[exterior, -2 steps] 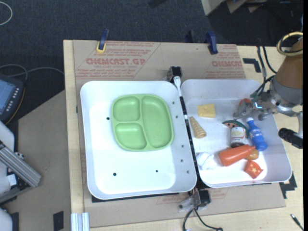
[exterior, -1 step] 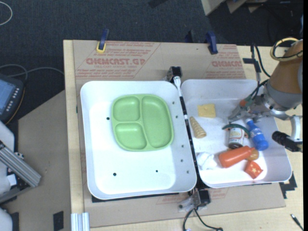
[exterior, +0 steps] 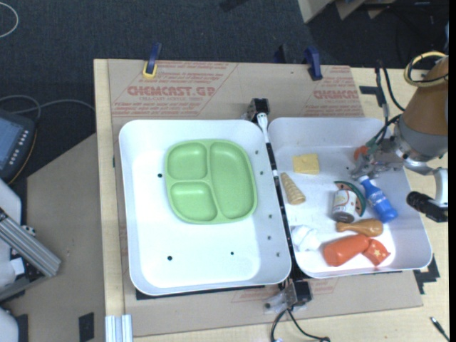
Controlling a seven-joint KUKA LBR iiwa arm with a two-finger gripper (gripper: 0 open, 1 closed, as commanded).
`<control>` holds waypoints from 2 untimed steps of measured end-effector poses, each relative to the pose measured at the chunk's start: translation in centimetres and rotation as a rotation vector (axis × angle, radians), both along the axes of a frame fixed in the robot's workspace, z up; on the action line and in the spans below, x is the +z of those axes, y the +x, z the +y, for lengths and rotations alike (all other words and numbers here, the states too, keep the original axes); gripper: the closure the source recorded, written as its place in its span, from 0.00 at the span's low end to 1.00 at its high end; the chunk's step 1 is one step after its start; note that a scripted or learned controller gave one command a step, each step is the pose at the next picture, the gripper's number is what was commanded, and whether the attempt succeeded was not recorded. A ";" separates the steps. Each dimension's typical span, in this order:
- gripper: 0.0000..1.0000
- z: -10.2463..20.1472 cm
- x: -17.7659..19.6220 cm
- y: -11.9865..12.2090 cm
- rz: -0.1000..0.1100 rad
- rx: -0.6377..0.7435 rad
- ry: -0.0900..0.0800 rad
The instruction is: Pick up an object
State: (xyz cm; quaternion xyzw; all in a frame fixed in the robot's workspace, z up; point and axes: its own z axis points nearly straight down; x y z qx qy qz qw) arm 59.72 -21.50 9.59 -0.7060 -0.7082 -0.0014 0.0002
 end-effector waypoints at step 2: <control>1.00 0.5 10.2 2.1 -0.006 -0.002 -0.005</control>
